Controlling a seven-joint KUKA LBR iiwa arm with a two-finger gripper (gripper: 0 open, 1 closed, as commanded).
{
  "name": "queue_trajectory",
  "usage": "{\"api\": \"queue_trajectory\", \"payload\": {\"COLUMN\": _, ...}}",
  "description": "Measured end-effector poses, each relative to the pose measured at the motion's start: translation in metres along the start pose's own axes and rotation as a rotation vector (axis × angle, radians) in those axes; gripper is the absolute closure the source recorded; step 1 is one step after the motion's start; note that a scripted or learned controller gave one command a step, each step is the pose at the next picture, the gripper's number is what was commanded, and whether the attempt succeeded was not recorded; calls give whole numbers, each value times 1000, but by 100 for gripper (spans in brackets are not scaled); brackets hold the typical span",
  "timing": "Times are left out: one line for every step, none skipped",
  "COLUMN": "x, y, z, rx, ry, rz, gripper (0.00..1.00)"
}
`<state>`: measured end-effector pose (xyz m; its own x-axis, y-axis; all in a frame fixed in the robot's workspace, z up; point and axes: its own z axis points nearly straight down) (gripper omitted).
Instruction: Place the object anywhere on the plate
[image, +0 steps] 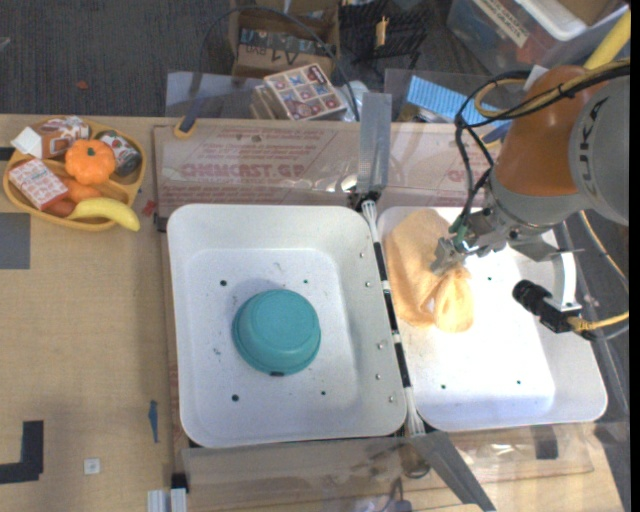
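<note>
A teal plate (277, 331) lies upside down or domed in the middle of the left bin (200, 400). A pale orange, soft-looking object (440, 295) lies in the left part of the right bin (520, 390), near the divider. My gripper (448, 257) hangs right over the object's top end, its fingers pinched on the bunched upper tip of the object. The grey arm with its orange band (545, 125) reaches in from the upper right.
A yellow bowl of toy fruit (75, 180) sits on the bench at the far left. A black cable fitting (540, 305) lies over the right bin. Boxes and clutter stand behind the bins.
</note>
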<state>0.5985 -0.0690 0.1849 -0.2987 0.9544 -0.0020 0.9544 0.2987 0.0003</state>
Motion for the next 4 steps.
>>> {"api": "queue_trajectory", "payload": {"x": 0, "y": 1, "z": -40, "rx": -2, "ry": -1, "rz": -2, "gripper": 100}}
{"api": "queue_trajectory", "payload": {"x": 34, "y": 37, "z": -45, "rx": -5, "ry": -2, "rz": -403, "gripper": 100}}
{"api": "queue_trajectory", "payload": {"x": 80, "y": 67, "z": -36, "rx": -7, "ry": -3, "rz": -804, "gripper": 100}}
{"api": "queue_trajectory", "payload": {"x": 125, "y": 93, "z": -40, "rx": -9, "ry": -4, "rz": -1203, "gripper": 100}}
